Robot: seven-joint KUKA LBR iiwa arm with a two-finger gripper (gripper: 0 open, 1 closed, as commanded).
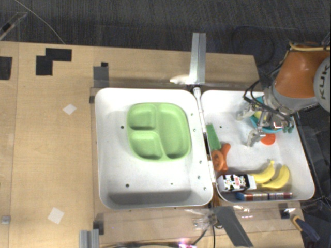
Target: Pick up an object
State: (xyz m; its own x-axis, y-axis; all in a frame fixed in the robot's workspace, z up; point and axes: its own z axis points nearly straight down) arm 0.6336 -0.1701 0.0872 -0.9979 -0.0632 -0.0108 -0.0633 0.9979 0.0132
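Evidently the gripper point(258, 130) hangs low over the right bin point(305, 161), positioned for a pick; whether it is open or closed I cannot tell. Just beside it, on its far-right side, lies a small red-orange object point(268, 139), likely the target. Nearer the camera from the gripper rest two bananas point(273, 174); to its left, an orange carrot-like toy point(220, 158). Well left sits a green divided tray point(158, 130) in the left bin point(111, 154).

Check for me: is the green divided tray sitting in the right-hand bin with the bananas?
No, the green divided tray lies in the left bin, while the bananas are in the right bin.
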